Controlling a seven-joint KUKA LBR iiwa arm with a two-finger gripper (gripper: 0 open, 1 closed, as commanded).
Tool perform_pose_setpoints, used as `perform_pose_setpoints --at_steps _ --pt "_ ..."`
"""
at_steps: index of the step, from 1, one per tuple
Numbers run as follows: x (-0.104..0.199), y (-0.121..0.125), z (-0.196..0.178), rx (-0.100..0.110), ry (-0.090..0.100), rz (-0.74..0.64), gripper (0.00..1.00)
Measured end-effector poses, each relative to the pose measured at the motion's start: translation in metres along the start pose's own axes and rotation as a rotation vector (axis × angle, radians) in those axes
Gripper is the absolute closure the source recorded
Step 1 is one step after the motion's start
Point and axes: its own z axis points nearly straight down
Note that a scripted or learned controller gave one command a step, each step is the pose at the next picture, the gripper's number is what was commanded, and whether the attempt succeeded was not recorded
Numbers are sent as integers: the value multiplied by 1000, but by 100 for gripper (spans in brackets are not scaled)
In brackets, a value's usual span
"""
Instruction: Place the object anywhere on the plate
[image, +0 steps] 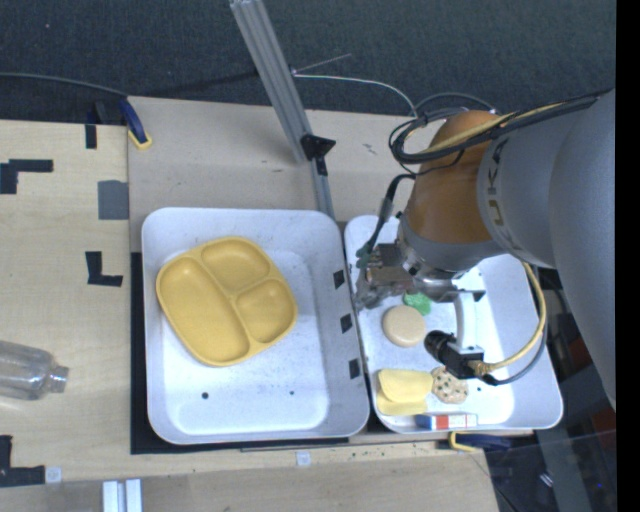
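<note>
In the right white bin (520, 400), a round cream-coloured disc (405, 326) lies flat, too round to show any long axis or heading. Just beside it sit a small green piece (417, 301), a pale yellow block (400, 390) and a speckled cookie (449, 385). The jaws (378, 285) hang just above-left; their state cannot be told. The yellow three-compartment plate (225, 298) rests in the left white bin (240, 410), its long axis running diagonally.

A tan bench top (60, 300) is being lit evenly; dark carpeted floor (120, 40) is being seen beyond its far edge.
</note>
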Motion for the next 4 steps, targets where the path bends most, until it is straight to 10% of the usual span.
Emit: perform_pose_setpoints --at_steps 2,3,4 --pt "-33 -46 9 0 -3 4 100" --pt "50 -17 10 -3 1 -7 100" --pt "23 -22 9 -1 -4 4 100"
